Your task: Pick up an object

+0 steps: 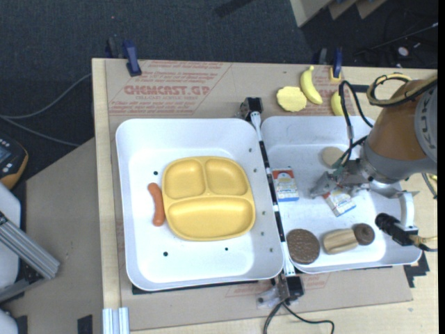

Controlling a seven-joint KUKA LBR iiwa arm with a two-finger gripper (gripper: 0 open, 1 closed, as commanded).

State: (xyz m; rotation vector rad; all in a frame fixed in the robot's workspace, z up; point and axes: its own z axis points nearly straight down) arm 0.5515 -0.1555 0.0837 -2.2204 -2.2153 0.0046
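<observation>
Gripper [335, 184] (whether open or closed, I cannot tell) sits mid right bin [306, 134], touching a carton [340, 203].

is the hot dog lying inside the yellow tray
No, the hot dog lies on the left bin's floor beside the yellow tray's left edge, outside its compartments.

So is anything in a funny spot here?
Yes. The hot dog lies in the left bin beside the yellow tray, not on it. A banana sits on the bench, outside both bins.
</observation>
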